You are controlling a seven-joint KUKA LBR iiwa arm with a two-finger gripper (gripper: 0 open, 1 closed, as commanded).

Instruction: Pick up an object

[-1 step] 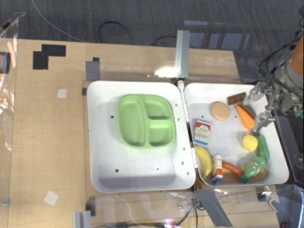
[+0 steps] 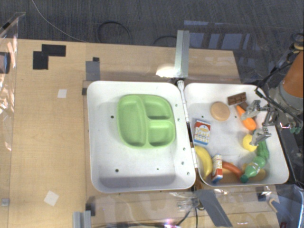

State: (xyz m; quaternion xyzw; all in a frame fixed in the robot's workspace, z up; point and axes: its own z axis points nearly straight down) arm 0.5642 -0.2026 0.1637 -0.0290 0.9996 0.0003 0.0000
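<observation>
The gripper [image 2: 259, 122], fingers spread and holding nothing, hangs over the right bin [image 2: 284, 175] between the orange carrot [image 2: 248, 121] and yellow lemon [image 2: 249, 143].

One fixed camera sits high above the bench [image 2: 47, 141], looking down at a slant — far enough back to take in both white bins [image 2: 102, 127] side by side, with dark floor [image 2: 118, 8] along the top — arm [image 2: 292, 87] entering from the right.
</observation>
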